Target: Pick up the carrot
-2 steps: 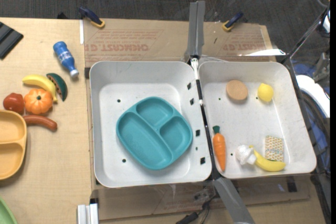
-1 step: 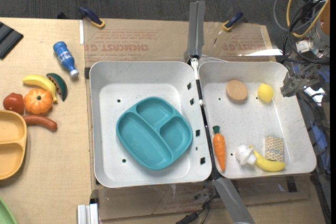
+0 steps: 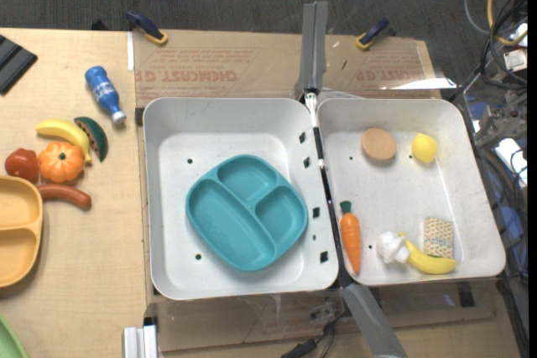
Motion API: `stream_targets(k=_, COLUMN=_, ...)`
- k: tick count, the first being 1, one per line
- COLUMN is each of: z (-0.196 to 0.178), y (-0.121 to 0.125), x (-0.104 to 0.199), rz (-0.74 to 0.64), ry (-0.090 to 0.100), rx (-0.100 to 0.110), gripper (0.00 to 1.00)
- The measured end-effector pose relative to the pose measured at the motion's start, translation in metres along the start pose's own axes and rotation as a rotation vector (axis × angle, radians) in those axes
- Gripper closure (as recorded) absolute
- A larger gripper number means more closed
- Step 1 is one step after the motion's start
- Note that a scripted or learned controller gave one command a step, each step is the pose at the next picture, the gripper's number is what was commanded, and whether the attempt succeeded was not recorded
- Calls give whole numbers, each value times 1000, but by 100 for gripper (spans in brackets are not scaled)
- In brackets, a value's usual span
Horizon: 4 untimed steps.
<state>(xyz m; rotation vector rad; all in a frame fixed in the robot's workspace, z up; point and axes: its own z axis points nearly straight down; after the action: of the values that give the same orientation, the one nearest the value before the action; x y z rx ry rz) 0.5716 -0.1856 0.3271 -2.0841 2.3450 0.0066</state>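
While two shallow white bins sit side by side on the bench, the carrot (image 3: 350, 239) lies in the right bin (image 3: 394, 189), close against its left wall near the front corner, with the green top pointing away from the camera and the orange tip toward the front rim. It lies flat, apart from the other things in that bin.

Just to the carrot's right is a small white lumpy item (image 3: 389, 246), possibly a garlic bulb, though the view is too coarse to be sure. It touches the end of a yellow banana (image 3: 430, 261), which curves along the front wall. A pale patterned cracker (image 3: 437, 236) lies just behind the banana. Toward the back of the same bin, a round tan disc (image 3: 378, 144) and a lemon (image 3: 424, 147) lie near each other, well apart from the carrot.

The left bin (image 3: 155, 205) holds a teal divided plate (image 3: 246, 212), set at a slant near the middle.

On the wooden bench left of the bins are a blue bottle (image 3: 104, 94) on its side, a second banana (image 3: 63, 132), a small orange pumpkin (image 3: 60, 163), a red fruit (image 3: 21, 165), a sausage (image 3: 65, 195) and an orange-yellow dish (image 3: 17, 235) cut off by the frame's edge. Brown cardboard (image 3: 218, 67) lies behind the bins.
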Motion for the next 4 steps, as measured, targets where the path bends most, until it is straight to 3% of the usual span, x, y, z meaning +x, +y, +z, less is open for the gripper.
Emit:
stream_targets(k=1, z=111, y=-8, x=-31, rz=-207, ry=0, rx=-5, gripper=100)
stream_targets(k=2, z=104, y=-6, x=-34, rz=-815, ry=-3, rx=-3, gripper=100)
stream_targets(k=3, z=29, y=16, x=1, rz=-747, ry=-3, rx=-2, gripper=100)
stream_targets(k=4, z=160, y=-4, x=-21, rz=-996, ry=-5, rx=-6, gripper=100)
